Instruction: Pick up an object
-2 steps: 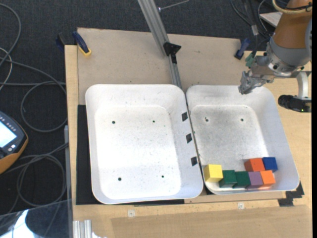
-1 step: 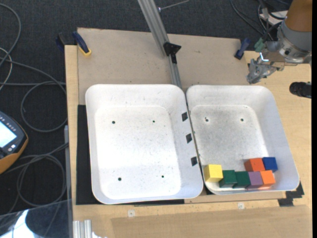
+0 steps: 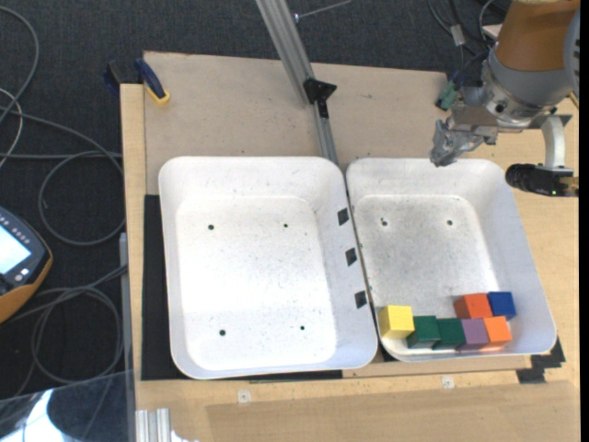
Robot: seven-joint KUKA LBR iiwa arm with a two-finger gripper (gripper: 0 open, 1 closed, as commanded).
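Several small blocks lie bunched along the near edge of the right bin (image 3: 515,238): a yellow block (image 3: 398,319), two green blocks (image 3: 426,330), a purple block (image 3: 474,331), an orange block (image 3: 497,329), a red-orange block (image 3: 477,306) and a blue block (image 3: 502,303). My gripper (image 3: 444,150) hangs over the far rim of the right bin, well away from the blocks, and I see nothing between its fingers.
The left bin (image 3: 175,247) sits beside the right one. A slanted metal pole (image 3: 294,53) crosses the back of the bench. A blue and yellow tool (image 3: 153,80) lies at the far left corner. Cables and a handheld device (image 3: 18,261) lie off the bench to the left.
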